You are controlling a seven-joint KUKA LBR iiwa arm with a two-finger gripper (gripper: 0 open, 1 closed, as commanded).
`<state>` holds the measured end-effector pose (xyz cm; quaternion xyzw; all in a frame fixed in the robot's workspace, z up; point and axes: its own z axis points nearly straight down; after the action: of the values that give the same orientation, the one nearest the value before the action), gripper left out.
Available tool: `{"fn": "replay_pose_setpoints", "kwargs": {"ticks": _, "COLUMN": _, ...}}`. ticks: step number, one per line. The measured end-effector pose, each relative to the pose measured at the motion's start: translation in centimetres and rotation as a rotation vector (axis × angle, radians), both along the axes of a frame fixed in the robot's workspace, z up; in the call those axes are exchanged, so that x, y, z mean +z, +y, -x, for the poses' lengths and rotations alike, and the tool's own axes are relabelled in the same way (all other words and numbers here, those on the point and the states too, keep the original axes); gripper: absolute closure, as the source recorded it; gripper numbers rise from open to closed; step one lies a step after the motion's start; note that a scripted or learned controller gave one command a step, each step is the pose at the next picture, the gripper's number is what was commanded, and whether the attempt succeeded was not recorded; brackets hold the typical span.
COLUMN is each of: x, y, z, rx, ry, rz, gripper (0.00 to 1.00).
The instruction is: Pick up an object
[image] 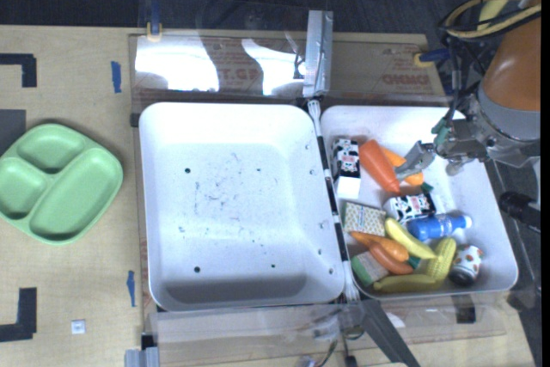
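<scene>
A wooden bench (69, 288) stands on a dark carpet. On it sit two shallow white bins side by side. The left bin (163, 142) has only small specks on its floor. By the bench's left edge lies a green plate (56, 182) with three sections.

The right bin (412, 118) holds a pile of toys, packed along its left wall and its front edge. An orange carrot (376, 166) lies on a slant near the middle. A black and white cow carton (346, 155) is at the left wall, and another cow-print thing (411, 205) lies below the carrot. Next to it is a blue bottle (436, 227). A yellow banana (407, 241) and a patterned card (364, 220) lie toward the front edge.

The grey arm (514, 90) reaches in over the bin's right side. Its gripper (421, 161) points left and down, with its fingers a little apart. It is just beside the carrot's right end, holding nothing.
</scene>
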<state>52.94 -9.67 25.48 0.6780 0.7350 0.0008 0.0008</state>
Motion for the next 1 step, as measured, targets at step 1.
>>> {"fn": "replay_pose_setpoints", "kwargs": {"ticks": 1, "x": -7.09, "y": -1.54, "z": -5.27, "rx": -0.005, "ry": 0.002, "rz": 0.000, "gripper": 0.00}}
